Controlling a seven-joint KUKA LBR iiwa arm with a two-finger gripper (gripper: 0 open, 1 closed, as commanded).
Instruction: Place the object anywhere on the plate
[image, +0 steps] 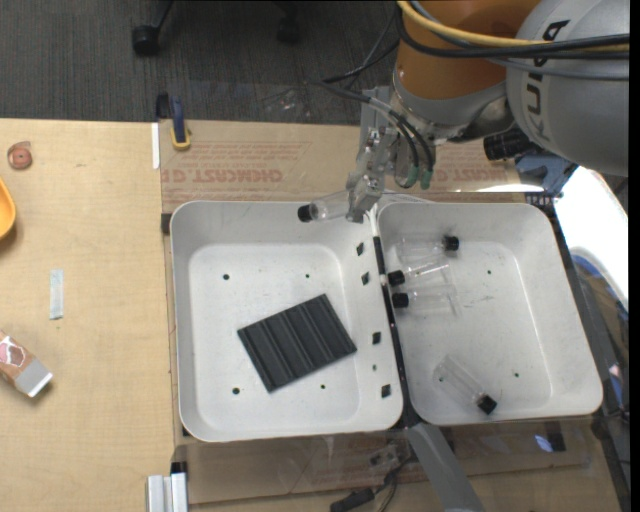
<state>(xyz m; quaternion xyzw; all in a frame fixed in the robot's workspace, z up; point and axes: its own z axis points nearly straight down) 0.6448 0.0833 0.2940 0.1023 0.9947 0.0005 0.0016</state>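
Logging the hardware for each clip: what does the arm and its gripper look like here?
The arm is rounded grey casing with dark lettering on its side and a wide orange band above the wrist. Below it hangs a slim metallic gripper, with thin dark and green cables looping beside it.

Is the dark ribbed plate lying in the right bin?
No, the dark ribbed plate lies flat in the left bin, while the right bin holds clear vials with black caps.

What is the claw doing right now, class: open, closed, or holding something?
Claw: over the far rim of the left bin, beside a clear vial; whether it is open, closed or holding the vial cannot be told.
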